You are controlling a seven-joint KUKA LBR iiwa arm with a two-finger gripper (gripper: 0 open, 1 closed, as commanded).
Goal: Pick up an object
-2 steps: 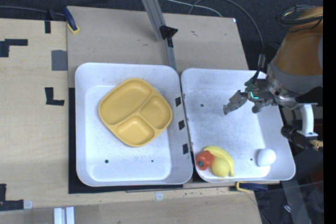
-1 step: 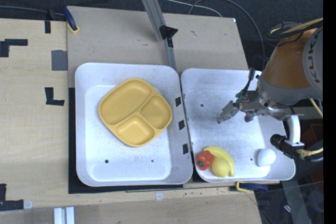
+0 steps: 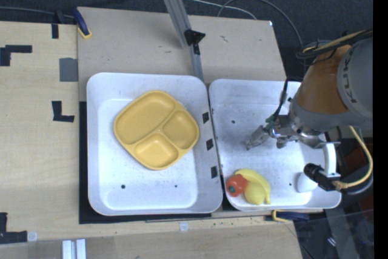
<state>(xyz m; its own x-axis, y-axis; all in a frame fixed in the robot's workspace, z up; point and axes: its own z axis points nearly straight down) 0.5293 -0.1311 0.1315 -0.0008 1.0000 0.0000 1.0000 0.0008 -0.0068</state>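
Faintly, white letters "KU" mark the arm [image 3: 345, 88], its jaws' spread not discernible above the right bin [image 3: 242, 100].

Grey arm [image 3: 364, 79], orange band [image 3: 321, 91], metal claw [image 3: 257, 139], yellow cable [image 3: 357, 176]

**Worktop and what it bears**

Two shallow white bins are borne side by side by the tan worktop [image 3: 242, 48]. The left bin [image 3: 100, 130] and the right bin [image 3: 242, 100] are set touching along their inner edges. Pieces of dark tape [image 3: 59, 110] are stuck on the pale surface at left.
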